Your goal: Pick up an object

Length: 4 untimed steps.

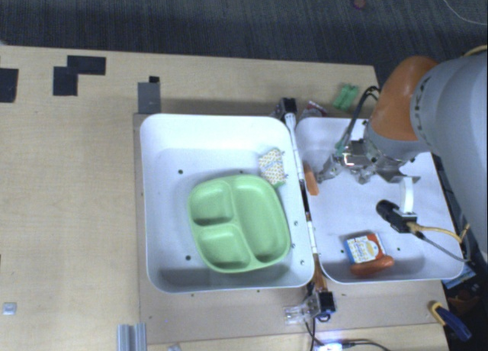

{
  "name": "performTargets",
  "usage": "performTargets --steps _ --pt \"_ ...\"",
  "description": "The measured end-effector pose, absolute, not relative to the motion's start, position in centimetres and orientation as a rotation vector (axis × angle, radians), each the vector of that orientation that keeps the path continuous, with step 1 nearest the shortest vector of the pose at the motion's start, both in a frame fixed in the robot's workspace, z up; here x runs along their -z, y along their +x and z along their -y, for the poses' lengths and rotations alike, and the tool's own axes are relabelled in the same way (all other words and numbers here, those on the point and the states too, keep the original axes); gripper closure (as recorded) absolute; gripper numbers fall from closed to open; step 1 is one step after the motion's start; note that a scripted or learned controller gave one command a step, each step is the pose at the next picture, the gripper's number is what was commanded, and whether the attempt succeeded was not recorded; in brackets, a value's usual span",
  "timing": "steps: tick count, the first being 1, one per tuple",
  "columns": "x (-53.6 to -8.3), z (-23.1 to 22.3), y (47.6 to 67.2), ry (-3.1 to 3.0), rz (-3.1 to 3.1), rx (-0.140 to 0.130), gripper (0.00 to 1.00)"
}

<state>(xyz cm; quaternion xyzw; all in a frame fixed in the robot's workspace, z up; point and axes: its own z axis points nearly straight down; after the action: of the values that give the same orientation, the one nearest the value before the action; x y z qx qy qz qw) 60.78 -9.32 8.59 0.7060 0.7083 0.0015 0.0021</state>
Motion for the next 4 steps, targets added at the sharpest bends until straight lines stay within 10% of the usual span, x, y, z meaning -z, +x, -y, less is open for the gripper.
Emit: performTargets --steps 2,3,4 --pt "-12.8 9.7 66.7 2.211 -2.227 -0.005 0.0" --pt "-8.6 9.0 62.5 2.215 -2.222 -0.005 0.0" --pt "-8.6 10.4 67.0 2.212 -2.226 -0.005 0.0"
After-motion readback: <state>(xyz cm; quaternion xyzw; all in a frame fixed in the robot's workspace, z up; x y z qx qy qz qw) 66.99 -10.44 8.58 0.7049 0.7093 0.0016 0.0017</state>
